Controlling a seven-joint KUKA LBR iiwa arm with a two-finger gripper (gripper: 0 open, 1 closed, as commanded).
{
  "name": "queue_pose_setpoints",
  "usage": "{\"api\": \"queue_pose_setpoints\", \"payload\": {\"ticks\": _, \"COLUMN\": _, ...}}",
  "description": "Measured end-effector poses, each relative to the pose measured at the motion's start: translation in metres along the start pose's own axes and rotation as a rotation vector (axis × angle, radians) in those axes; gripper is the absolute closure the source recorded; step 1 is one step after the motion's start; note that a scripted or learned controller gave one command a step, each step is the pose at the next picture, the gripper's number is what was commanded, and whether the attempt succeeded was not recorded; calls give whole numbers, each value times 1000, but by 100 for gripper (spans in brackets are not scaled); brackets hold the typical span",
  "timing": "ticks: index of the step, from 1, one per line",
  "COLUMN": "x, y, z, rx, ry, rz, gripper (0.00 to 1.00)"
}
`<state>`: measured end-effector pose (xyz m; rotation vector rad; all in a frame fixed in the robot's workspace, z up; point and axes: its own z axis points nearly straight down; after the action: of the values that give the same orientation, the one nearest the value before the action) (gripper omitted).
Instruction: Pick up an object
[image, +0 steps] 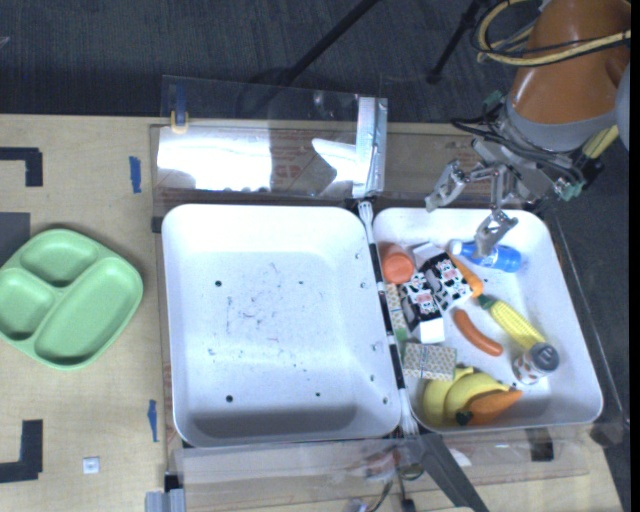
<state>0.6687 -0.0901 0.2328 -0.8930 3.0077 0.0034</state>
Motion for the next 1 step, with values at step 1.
{"api": "queue_pose_setpoints", "payload": {"ticks": 1, "x": -2, "y": -1, "z": -10, "rx": 0, "ry": -7, "rz": 3, "gripper": 100}}
